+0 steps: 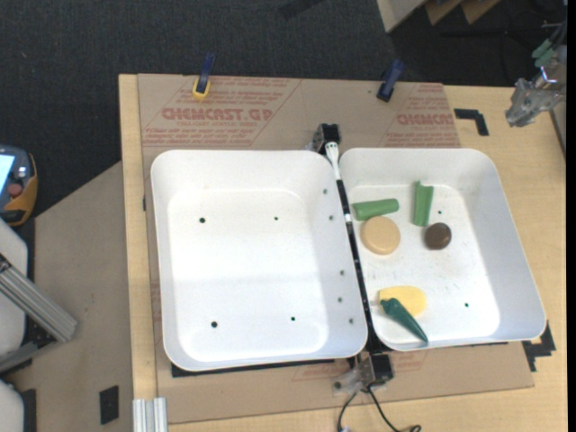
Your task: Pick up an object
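Right bin (504, 205), smooth white plastic, holds two green bars (375, 208) (422, 202), a tan disc (381, 236), a brown ball (437, 235), and a yellow wedge (407, 298) under a dark-green pepper (400, 319). The metallic tool (533, 97) sits at the tabletop's far right edge; its state cannot be told.

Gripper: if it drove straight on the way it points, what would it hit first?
Probably the brown board beside the right bin, at its far corner, not any object. The gripper looks aimed down, but depth is unclear.
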Available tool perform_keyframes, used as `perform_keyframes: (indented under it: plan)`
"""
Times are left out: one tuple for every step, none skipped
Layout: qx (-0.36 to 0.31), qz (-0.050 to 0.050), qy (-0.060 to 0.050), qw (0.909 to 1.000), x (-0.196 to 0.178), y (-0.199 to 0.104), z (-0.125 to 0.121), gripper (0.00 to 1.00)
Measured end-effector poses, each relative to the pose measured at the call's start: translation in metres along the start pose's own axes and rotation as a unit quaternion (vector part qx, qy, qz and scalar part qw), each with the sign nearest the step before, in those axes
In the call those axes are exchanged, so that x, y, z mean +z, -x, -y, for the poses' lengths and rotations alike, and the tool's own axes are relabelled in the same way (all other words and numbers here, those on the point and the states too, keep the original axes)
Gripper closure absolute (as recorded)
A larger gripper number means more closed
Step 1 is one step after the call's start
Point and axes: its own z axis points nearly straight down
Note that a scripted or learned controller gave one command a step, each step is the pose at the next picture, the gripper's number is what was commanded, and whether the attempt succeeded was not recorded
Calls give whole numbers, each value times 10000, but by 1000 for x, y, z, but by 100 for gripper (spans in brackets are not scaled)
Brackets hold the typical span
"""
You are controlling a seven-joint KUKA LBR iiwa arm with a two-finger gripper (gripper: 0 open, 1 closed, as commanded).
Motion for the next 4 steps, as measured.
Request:
perform_keyframes:
  plan:
    - [39, -41, -114, 9999, 72, 13, 79, 100]
    - [3, 11, 24, 10000, -53, 13, 43, 100]
    - [-15, -56, -122, 9999, 94, -55, 36, 100]
    - [-13, -7, 51, 10000, -95, -91, 27, 100]
